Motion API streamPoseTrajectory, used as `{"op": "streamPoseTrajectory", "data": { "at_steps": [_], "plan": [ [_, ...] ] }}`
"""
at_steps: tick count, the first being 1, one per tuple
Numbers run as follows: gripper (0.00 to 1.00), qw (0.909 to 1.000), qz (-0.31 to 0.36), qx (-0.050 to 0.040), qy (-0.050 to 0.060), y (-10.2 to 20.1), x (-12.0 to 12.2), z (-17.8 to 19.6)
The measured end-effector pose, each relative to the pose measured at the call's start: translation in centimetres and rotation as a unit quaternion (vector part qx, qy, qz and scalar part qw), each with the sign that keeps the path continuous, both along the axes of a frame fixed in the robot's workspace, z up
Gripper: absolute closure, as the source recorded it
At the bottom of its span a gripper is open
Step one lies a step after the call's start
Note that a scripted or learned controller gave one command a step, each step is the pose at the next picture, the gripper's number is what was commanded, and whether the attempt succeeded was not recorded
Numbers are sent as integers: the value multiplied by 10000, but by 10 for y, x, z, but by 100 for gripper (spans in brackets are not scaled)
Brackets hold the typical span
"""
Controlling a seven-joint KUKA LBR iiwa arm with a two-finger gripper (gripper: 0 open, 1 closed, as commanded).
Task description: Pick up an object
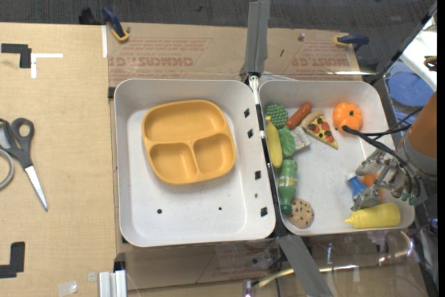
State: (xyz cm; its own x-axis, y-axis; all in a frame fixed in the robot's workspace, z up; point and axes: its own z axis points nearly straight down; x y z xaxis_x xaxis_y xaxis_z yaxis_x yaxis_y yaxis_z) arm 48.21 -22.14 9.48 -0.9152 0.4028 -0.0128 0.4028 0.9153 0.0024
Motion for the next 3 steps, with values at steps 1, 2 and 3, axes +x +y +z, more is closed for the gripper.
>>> {"op": "streamPoseTrajectory", "data": {
  "at_steps": [1,2,3],
  "plan": [
    [0,9998,-197,8,14,0,-1,-1],
    [0,9995,-330,12,24,0,-2,-1],
    [0,9990,-440,18,28,1,-2,-2]
  ]
}}
